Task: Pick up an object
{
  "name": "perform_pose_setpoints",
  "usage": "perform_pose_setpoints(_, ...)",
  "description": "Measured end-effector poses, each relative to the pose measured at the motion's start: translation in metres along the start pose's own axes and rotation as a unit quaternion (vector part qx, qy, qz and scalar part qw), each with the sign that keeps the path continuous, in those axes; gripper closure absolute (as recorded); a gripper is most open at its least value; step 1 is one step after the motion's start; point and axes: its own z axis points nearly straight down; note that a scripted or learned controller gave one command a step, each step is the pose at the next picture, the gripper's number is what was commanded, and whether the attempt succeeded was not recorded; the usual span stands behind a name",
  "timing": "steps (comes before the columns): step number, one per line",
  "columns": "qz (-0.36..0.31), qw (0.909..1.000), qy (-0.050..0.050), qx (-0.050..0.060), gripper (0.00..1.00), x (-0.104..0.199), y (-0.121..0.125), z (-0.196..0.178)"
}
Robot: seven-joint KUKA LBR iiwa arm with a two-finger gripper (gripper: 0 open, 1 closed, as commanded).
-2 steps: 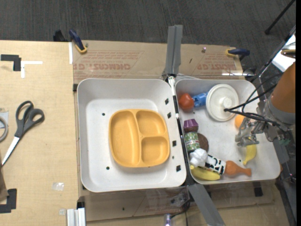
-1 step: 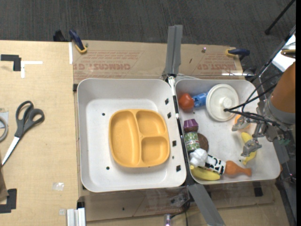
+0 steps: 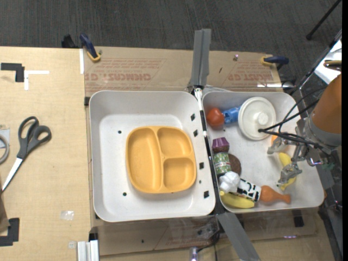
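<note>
In the right bin, gripper low beside a yellow piece, near the orange toy; grip state cannot be told; risk: crowded toys deflect the closing, yielding a miss.

My arm runs off the frame's right edge beside the right bin, so most of it is cut away. My wrist hardware and cables cover part of a yellow thing in that bin, too small to name. The scissors lose their blade tips at the left edge.
</note>
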Motion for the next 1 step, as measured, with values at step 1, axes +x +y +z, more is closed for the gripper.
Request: perform_pose_setpoints(1, -0.002, 1.0, -0.003, 0.002, 1.0, -0.0024, 0.0004, -0.0103)
